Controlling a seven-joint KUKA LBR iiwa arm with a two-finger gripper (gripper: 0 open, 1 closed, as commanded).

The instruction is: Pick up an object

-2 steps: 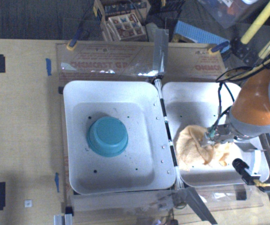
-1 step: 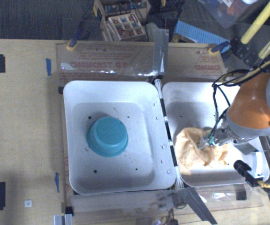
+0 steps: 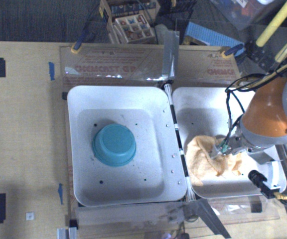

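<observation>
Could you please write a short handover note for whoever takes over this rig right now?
Pincer: down in the right bin, at the tan cloth; I cannot tell whether it is open or shut, or whether it grips anything.
Things: the tan cloth lies crumpled in the right bin's near half. A blue bowl sits upside down in the middle of the left bin.
Done: the arm has reached the cloth.
Left: nothing is visibly lifted yet; confirm a grip on the cloth and raise it. The bowl is untouched.
</observation>
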